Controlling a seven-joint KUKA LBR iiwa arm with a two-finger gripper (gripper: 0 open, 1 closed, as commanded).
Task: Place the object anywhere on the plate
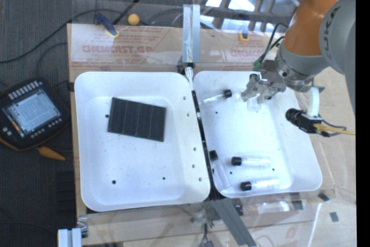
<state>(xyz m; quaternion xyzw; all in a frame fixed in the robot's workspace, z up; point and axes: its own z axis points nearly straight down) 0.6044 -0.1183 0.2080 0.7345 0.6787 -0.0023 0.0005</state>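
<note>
We see the arm point(324, 20) reaching in from the right, its gripper point(258, 89) hanging over the far part of the right bin point(289, 147). Whether its fingers are spread or pressed together we cannot tell; they blur against the white floor.

The objects are clear tubes with black caps. One tube point(217, 96) lies just left of the gripper, near the bin's far left corner, apart from it as far as we can judge. Another two point(250, 161) point(260, 184) lie side by side near the front wall, caps pointing left. A fourth point(216, 163), hard to make out, lies against the left wall.

The plate point(137, 118) is a dark ribbed rectangle, lying flat and slightly turned in the left bin point(104, 176).
</note>
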